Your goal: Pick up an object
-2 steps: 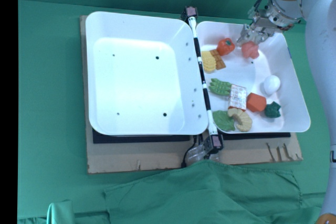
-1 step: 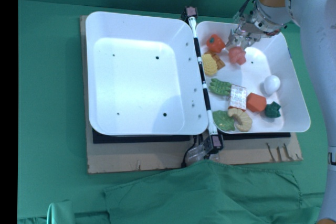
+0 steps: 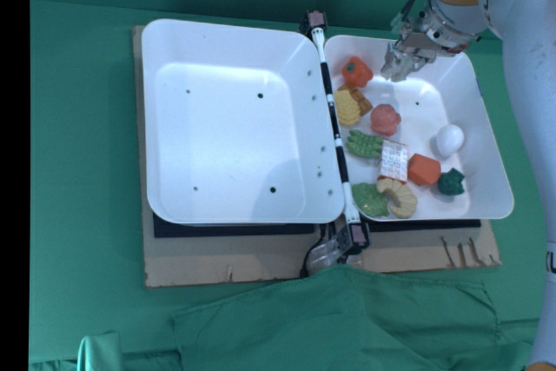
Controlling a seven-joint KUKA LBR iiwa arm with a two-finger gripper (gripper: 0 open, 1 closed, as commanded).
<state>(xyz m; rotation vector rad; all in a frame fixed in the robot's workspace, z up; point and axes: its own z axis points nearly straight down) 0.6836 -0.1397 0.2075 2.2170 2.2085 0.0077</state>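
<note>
Green cloth covers the bench under two white bins set on a brown board. Left bin (image 3: 230, 130) bare white inside, small dark holes in its floor. Right bin (image 3: 486, 178) holds a cluster of toy foods, mostly along its left side by the black-and-white divider bar (image 3: 331, 113) between the bins.

Gripper (image 3: 398, 70) hangs over the right bin's upper part, arm coming in from the upper right; nothing visible between its fingers, and whether they are spread or closed cannot be told at this angle.

Nearest item: orange pumpkin-like piece with green top (image 3: 356, 70), just left of the gripper, apart from it. Below that, yellow corn piece (image 3: 348, 108) against the divider, then a red round piece (image 3: 385, 119). Green pod-like vegetable (image 3: 364, 143) next to a white speckled packet (image 3: 393, 160). Orange block (image 3: 424, 169) and dark green piece (image 3: 451, 182) lie toward the right; white egg (image 3: 448, 139) sits above them. Leafy green piece (image 3: 371, 200) and a tan ridged piece (image 3: 400, 196) touch near the bottom edge.
</note>
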